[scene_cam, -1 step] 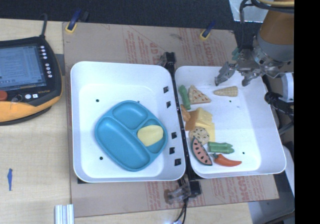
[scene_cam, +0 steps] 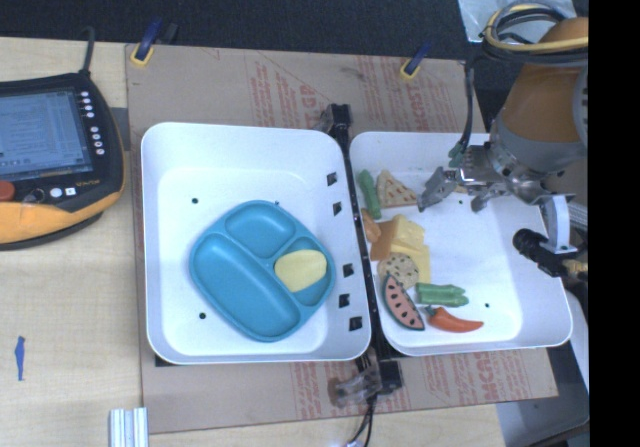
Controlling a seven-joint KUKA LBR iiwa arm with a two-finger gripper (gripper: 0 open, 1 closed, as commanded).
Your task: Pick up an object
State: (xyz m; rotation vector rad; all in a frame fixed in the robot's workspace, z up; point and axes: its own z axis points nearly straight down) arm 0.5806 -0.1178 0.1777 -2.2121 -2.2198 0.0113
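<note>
The right bin (scene_cam: 500, 265) holds several toy foods along its left side: a green pod (scene_cam: 370, 192), a tan wedge (scene_cam: 398, 192), a yellow cheese block (scene_cam: 405, 237), a brown cracker (scene_cam: 400, 267), a watermelon slice (scene_cam: 402, 303), a green bean (scene_cam: 441, 292) and a red chili (scene_cam: 455, 321). My gripper (scene_cam: 458, 191) hangs over the upper middle of this bin, just right of the tan wedge. Its fingers (scene_cam: 436, 188) are spread apart with nothing between them.
The left bin (scene_cam: 170, 235) holds a blue divided plate (scene_cam: 258, 268) with a yellow lemon-like piece (scene_cam: 300, 269) on it. A teach pendant (scene_cam: 50, 150) lies on the bench at far left. Black clips (scene_cam: 340, 120) join the bins at the middle.
</note>
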